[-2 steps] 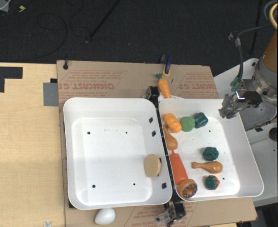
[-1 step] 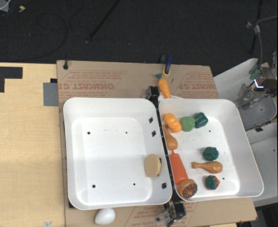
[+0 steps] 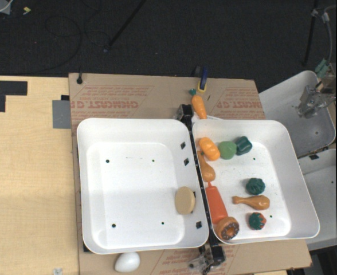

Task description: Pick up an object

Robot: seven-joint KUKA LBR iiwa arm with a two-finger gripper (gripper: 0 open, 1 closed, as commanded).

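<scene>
Starting from the widest surface, a cardboard sheet [image 3: 128, 99] covers the bench under two white bins. The left bin [image 3: 117, 153] holds a tan disc [image 3: 185, 200] near its right wall. The right bin [image 3: 289, 171] holds a scatter of toy food. The gripper [image 3: 314, 99] hangs at the far right, past the right bin's upper corner and well apart from every piece. Whether its pincer is spread or pressed together cannot be told at this size.

Within the right bin, a long orange carrot [image 3: 216, 204] lies along the left wall, with a round brown piece [image 3: 228, 229] at its lower end. Above it, an orange lump [image 3: 208, 149], a pale green piece [image 3: 227, 149] and a dark green piece [image 3: 243, 145] are bunched together. A drumstick [image 3: 252, 201] lies on its side toward the middle of the floor, between a dark green floret [image 3: 255, 185] and a red-and-green berry [image 3: 257, 221]. It is close to both but appears clear of them. A white egg [image 3: 127, 262] sits on the cardboard below the left bin.

The drumstick looks the fairest target, as nothing leans on it. It is probably light, stiff, smooth plastic, so it may squirt sideways under a pinch. Closing across the thicker rounded end, square to its length, should hold better than gripping the thin shank.
</scene>
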